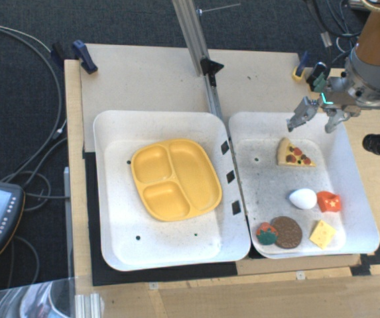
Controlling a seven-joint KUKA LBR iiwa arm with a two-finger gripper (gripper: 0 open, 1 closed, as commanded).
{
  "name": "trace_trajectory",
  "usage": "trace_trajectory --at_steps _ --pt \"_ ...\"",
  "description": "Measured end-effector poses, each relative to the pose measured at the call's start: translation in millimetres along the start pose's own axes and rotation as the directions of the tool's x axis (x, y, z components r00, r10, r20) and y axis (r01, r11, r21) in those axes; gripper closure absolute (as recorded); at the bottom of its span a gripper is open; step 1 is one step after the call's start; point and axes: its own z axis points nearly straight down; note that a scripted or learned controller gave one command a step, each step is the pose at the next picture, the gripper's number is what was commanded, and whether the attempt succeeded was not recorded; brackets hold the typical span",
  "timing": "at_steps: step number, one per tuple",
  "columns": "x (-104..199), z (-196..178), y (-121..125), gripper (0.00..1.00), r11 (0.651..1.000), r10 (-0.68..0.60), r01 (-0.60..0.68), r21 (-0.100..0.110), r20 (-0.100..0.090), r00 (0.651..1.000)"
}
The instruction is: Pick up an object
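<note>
My gripper hangs open over the back edge of the right bin, with nothing between its fingers. Just below it lies a pizza slice. Toward the front of that bin rest a white egg, a red block, a yellow cheese wedge, a brown round cookie and a small red-and-green piece.
A yellow three-compartment plate lies in the left bin. A slanted metal pole crosses behind the bins. Blue clamps sit at the bench's back corners, and cables run along the dark floor at left.
</note>
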Motion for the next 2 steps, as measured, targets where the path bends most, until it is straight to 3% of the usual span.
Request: trace_trajectory --at_steps 2 --pt "10 91 -2 0.0 1.0 0.0 0.0 0.005 0.0 1.0"
